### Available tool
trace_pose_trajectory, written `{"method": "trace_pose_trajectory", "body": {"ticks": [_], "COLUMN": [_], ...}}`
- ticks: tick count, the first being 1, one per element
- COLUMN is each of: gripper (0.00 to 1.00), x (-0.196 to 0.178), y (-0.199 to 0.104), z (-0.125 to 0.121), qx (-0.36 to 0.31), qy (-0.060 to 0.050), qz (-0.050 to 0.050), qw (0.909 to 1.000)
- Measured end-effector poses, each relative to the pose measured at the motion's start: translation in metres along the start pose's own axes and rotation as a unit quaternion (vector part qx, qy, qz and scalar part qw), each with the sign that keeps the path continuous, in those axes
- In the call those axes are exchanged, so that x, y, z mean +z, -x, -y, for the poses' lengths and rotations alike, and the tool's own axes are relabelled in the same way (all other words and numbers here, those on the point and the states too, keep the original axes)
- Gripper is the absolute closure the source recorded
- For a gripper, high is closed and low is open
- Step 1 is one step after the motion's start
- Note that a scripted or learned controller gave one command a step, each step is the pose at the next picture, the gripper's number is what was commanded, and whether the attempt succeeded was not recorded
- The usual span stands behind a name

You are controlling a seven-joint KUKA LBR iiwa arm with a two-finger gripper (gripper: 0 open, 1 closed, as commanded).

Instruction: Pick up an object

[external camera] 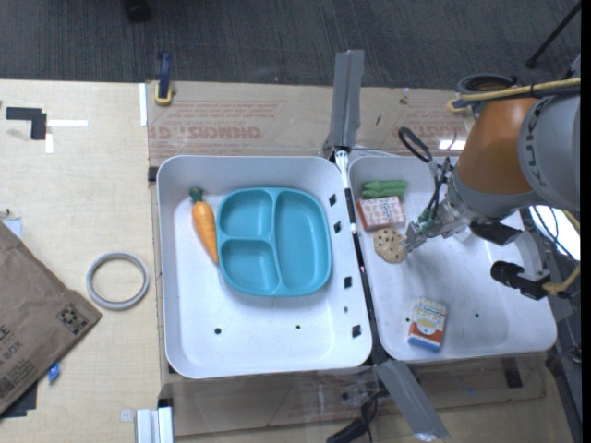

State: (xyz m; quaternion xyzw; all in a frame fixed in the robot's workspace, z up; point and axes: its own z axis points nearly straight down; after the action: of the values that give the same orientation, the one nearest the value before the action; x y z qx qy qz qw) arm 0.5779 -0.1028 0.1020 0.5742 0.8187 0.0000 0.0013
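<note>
Arm in from the right, pincer (413, 235) low over the right bin (480, 326), tip just beside a cookie (390, 245); cannot tell how it is set. Right bin also has a green item (383, 188) at the far end, a red-and-white packet (380, 212) below it, and a small carton (428, 324) near the front. Left bin (185, 321) has a teal 3-compartment plate (277, 241) with a carrot (204, 227) just beside its left edge. Tape ring (117, 280) on the tabletop (65, 201), left.
</note>
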Motion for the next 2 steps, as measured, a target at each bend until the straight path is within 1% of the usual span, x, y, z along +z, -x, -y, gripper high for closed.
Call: {"method": "trace_pose_trajectory", "body": {"ticks": [1, 2], "gripper": [0.00, 0.00], "x": [0.000, 0.008], "y": [0.000, 0.009], "z": [0.000, -0.028], "qx": [0.000, 0.044], "qy": [0.000, 0.000], "qz": [0.000, 0.000], "qw": [1.0000, 0.9990]}}
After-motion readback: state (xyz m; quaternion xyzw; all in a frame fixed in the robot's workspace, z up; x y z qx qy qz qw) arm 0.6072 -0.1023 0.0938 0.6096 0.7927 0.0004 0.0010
